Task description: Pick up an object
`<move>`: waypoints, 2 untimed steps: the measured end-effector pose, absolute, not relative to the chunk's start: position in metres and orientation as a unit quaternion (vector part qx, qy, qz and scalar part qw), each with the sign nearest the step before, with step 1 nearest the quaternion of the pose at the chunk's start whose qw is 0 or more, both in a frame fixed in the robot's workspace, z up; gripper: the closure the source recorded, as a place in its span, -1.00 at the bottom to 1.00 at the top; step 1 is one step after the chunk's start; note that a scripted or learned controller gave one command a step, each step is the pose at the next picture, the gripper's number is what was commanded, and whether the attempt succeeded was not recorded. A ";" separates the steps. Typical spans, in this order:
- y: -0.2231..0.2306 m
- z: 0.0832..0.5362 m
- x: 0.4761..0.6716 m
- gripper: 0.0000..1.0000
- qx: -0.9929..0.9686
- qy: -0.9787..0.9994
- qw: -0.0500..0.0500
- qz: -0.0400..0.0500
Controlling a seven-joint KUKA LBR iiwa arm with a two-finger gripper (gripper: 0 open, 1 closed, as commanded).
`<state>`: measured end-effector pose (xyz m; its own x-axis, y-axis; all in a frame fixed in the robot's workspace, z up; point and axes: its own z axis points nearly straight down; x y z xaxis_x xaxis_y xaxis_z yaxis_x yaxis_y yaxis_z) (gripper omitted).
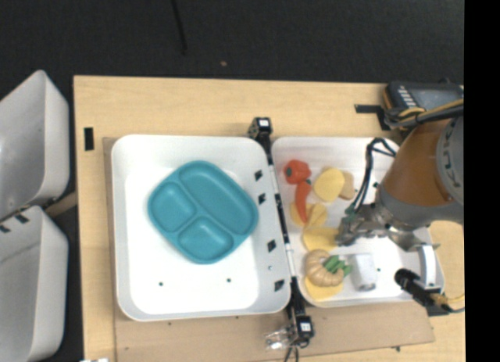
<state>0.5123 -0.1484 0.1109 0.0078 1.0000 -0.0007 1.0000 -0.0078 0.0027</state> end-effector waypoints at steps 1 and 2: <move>-0.152 0.164 0.524 1.00 0.706 0.708 0.003 0.001; -0.152 0.228 0.526 1.00 0.706 0.708 0.004 0.002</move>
<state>0.5259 -0.1515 0.2284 -0.0032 1.0000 -0.0028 1.0000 0.0033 0.0085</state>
